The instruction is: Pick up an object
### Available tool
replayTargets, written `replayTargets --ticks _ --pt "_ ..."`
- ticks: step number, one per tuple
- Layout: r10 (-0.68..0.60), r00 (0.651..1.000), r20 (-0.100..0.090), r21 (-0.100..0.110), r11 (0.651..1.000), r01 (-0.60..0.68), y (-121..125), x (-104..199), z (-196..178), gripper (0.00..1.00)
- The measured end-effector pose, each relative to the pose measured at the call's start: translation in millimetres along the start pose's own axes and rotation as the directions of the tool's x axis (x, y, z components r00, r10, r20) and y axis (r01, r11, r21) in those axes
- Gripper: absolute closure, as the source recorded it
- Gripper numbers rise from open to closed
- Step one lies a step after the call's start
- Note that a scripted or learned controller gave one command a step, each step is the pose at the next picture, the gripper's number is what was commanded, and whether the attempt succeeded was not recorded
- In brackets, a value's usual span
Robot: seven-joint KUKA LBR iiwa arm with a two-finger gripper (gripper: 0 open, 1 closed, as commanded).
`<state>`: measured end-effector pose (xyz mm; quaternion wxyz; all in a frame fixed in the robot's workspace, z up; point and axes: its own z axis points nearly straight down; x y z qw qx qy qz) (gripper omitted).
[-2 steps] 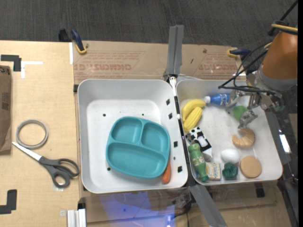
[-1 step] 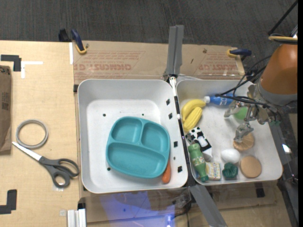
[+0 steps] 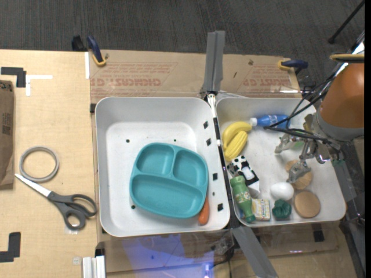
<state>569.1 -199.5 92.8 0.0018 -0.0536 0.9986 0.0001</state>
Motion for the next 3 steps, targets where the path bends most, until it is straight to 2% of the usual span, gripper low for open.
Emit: replayTargets --ticks 1,2,3 --pt "0.169 0.985 -0.04 -0.005 0.986 -0.169 -31.0 -79.3 6.2 0.0" --pt "0.17 0.985 -0.006 0.0 0.985 -0.17 -32.0 -86.0 -7.9 1.0" --pt "0.171 0.984 -0.04 -0.003 0.985 -0.171 -32.5 -78.1 -1.7 0.0"
